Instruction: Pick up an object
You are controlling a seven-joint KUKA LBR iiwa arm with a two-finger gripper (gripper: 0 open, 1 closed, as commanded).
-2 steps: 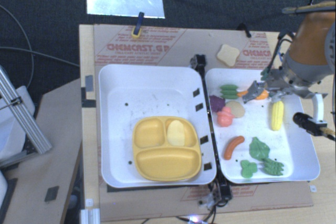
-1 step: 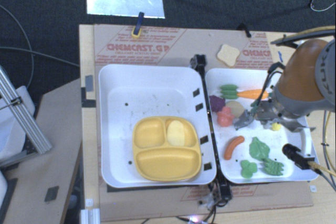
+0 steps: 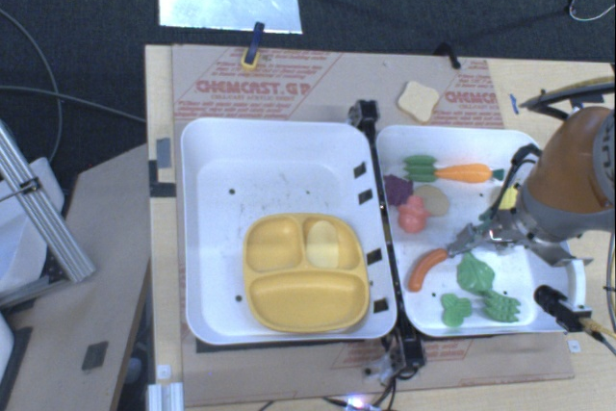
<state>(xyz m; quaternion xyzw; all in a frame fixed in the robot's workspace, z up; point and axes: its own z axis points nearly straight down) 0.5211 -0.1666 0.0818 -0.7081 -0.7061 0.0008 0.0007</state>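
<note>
Yellow plastic, a divided plate [image 3: 306,271] lies in the left bin [image 3: 221,168], well to the left of the jaws. In the right bin [image 3: 462,141], a purple piece [image 3: 397,187], a pink one [image 3: 412,218] and a beige one [image 3: 434,200] cluster up and left of the jaws, with a carrot [image 3: 450,172] above them. An orange sausage [image 3: 427,268] lies just left of the gripper [image 3: 466,244], near its tips. Green leafy pieces [image 3: 476,275] sit just below the jaws. Whether the jaws stand wide or narrow, I cannot tell; nothing shows between them. A bread slice [image 3: 419,100] rests outside the bins.
</note>
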